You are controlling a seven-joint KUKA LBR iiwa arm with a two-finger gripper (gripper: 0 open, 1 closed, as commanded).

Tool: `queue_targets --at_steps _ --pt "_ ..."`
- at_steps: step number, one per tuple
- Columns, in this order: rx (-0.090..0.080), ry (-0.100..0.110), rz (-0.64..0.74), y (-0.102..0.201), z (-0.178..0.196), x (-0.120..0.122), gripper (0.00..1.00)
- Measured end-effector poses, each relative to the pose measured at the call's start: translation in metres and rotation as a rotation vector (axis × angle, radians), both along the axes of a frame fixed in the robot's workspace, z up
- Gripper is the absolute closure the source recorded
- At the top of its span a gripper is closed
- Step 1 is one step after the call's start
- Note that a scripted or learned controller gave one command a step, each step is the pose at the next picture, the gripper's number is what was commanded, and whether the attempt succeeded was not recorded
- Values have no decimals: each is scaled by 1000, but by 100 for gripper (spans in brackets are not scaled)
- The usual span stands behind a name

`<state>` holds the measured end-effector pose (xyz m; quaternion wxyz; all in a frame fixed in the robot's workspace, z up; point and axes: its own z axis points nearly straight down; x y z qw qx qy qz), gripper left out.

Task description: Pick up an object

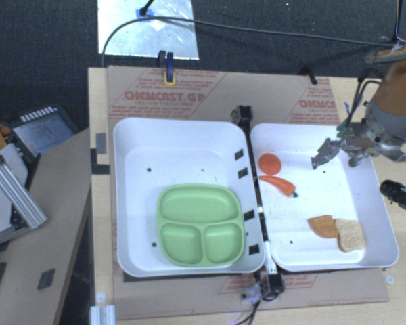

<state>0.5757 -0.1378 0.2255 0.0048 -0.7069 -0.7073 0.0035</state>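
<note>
Green tray [200, 223] in left bin [139, 141]; carrot [278, 183], bread [337, 231] right.

The right bin's [386, 252] far half lay open, while an orange disc [270, 162], carrot [279, 185] and bread pieces [337, 232] crowded its left and near parts.

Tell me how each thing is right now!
Gripper: above the right bin, holding nothing.
Green plate: flat in the left bin, right way up, its three sections bare.
Orange disc: flat in the right bin, by the divider.
Carrot: lying on its side just below the disc.
Bread pieces: two, lying touching near the right bin's front.
</note>
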Motion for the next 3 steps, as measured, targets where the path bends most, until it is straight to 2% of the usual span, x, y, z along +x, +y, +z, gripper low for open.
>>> queue_targets --at_steps 1,2,3 --pt "-2 -13 3 0 7 3 0" --pt "-1 -9 0 -6 -45 -6 0" --pt "-1 -11 2 -2 -90 2 0"
